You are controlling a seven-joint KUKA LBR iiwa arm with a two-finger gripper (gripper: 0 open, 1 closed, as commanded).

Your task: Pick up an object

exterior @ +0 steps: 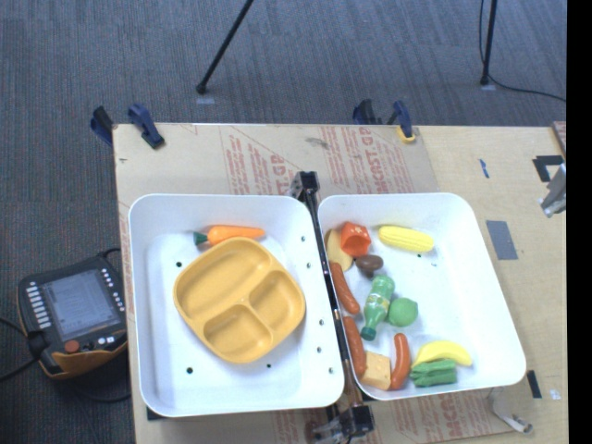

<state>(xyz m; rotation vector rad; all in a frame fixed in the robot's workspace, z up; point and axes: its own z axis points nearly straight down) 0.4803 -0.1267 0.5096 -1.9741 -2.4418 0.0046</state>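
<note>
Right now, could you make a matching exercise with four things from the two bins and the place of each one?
Things:
1. carrot
2. corn cob
3. banana
4. yellow plate

Places:
A. far part of the right bin
B. middle of the left bin
C. near right corner of the right bin
D. left bin, beyond the plate

Pairs: 1-D, 2-A, 3-C, 4-B

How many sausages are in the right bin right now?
3. One sausage lies along the right bin's left wall, a second sausage below it, and a third sausage near the front beside the banana. More may be hidden under other items.
</note>
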